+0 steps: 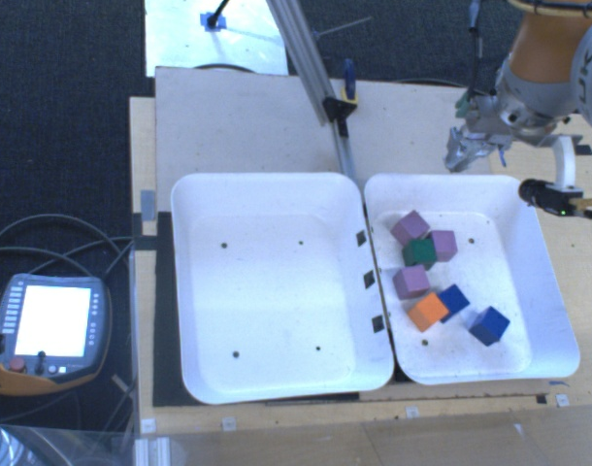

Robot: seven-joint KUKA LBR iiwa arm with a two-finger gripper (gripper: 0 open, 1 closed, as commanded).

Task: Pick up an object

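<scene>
Camera view from above, and the worktop (247,124) spreads wide under two white bins side by side. Left bin (277,192) sits beside its neighbour, their inner walls touching down the middle. Right bin (539,260) carries all the candidates: a loose cluster of blocks near its centre.

Now the arm (558,27), grey with that orange band, reaching in from the right and hanging above the far rim of the right bin. At its tip, the gripper (466,151) is raised just past that rim, not among the blocks at all. Whether it is apart or together, I cannot tell from this angle; nothing visible is clamped in it.

Down to the pieces. A purple block (410,227) leads at the top, a green block (419,251) touching a second purple block (444,245) just below it. A third purple block (411,282) comes next, then an orange block (428,311) pressed against a blue block (453,300). Another blue block (489,325) stands apart, nearest the front right.

By my read, this is the approach stage, nothing picked yet. Next move calls for travelling inward over the cluster, then descending. That lone blue block looks the cleanest target; the touching pairs risk a jostled neighbour.
</scene>
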